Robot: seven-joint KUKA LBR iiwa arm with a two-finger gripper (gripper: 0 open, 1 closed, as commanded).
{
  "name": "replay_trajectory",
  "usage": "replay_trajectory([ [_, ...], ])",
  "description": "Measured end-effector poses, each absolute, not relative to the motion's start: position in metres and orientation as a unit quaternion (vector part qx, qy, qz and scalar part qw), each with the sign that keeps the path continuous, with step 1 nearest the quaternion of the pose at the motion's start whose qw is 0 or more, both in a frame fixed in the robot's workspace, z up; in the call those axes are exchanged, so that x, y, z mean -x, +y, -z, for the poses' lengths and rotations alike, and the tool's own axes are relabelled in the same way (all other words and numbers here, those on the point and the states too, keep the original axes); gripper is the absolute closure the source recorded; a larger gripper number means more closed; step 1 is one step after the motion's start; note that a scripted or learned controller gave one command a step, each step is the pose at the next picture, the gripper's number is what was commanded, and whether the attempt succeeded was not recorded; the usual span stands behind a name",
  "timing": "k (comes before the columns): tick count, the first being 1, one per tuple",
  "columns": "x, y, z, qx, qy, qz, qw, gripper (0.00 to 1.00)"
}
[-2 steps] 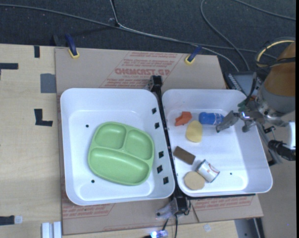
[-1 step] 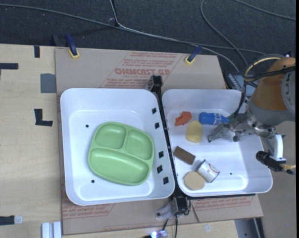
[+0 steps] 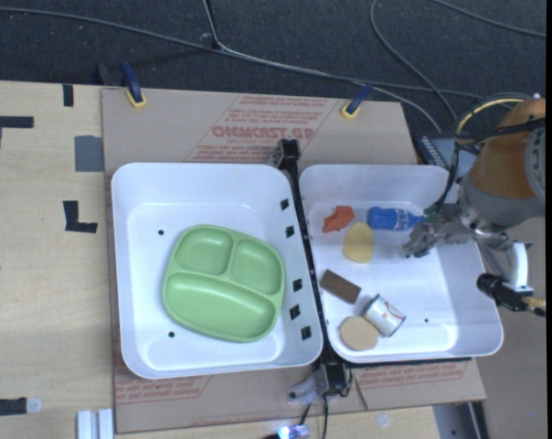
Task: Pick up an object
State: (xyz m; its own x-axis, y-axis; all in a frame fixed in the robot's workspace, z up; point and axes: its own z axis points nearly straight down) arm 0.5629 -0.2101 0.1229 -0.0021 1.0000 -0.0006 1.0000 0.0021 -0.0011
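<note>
Plastic, by its look, makes up the small blue bottle (image 3: 391, 218) that lies on its side at about one o'clock in the right white bin (image 3: 459, 337), and it is judged light, stiff and somewhat slippery; being round, it may roll, so a hold across the middle of its body seems safest. The two-finger gripper (image 3: 420, 241) sits low in the same bin, just beside the bottle's right end, and whether its fingers are parted or closed cannot be told at this size; nothing is seen between them.

Nearest the camera, at six o'clock in that bin, lie a tan round disc (image 3: 358, 334) and a small silver can (image 3: 384, 315), touching or nearly so. A brown rectangular block (image 3: 340, 287) lies farther in, at about nine o'clock. Beyond it a pale yellow rounded lump (image 3: 358, 242) and an orange-red chunk (image 3: 338, 218) crowd the bottle's left side, and could be nudged. The left white bin (image 3: 134, 190) holds a green divided plastic plate (image 3: 224, 282).
</note>
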Motion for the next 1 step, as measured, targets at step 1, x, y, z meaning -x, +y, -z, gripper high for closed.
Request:
replay_trajectory([
  [1, -0.5704, -0.2186, -0.1773, 0.707, -0.707, 0.0008, -0.003, 1.00],
])
